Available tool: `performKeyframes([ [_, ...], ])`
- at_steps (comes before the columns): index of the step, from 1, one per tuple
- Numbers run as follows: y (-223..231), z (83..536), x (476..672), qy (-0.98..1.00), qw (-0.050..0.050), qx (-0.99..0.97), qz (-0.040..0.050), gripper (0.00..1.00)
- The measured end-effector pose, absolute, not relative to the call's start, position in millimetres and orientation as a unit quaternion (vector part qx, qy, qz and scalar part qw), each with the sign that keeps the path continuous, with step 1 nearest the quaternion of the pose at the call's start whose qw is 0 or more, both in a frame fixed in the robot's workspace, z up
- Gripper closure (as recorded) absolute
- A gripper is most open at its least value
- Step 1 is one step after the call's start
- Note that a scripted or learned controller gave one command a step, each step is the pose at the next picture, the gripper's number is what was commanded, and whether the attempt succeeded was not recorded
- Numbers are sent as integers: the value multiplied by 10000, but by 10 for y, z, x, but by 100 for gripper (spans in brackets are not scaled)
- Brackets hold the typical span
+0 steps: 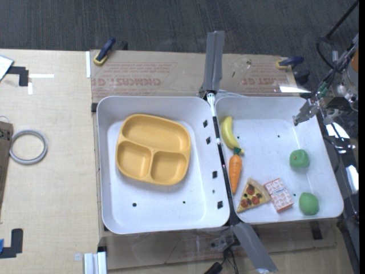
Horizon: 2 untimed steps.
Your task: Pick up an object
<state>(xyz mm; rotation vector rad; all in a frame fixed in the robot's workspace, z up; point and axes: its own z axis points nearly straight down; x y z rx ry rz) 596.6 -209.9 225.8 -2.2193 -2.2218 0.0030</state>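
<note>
- Gripper (304,114) sits at the right bin's (268,127) three-o'clock-to-two-o'clock rim, up near the far right corner, above the bin wall; nothing shows between it and the bin floor, and whether it is spread or closed I cannot tell from here.
- Candidates all lie in that right bin: banana (227,132) at ten o'clock against the divider, carrot (235,172) just below it, pizza slice (252,196) at seven o'clock touching the small red-and-white box (279,194), and two green balls, upper green ball (299,158) at three o'clock, lower green ball (308,203) at five o'clock.
- Nearest pick, by my reading, is the upper green ball: it stands apart from everything, well off the wall.
- To do it well, I'd centre over the ball's middle before descending; a round thing squirts out if caught off-centre.
- Banana and carrot hug the divider, so one finger would have little room there; I'd pass on those.
- Pizza and box touch, so a grasp there risks nudging both.
- Yellow divided plate (153,149) rests in the left bin (114,210), out of the way.
- Tape roll (27,146) lies on the bench at nine o'clock, no concern.
</note>
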Motion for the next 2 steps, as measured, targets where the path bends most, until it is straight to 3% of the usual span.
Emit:
performKeyframes([
  [1,-2175,1253,5504,-7275,8,-6861,5,0],
  [2,-2127,913,5734,-7206,38,-6933,-39,0],
])
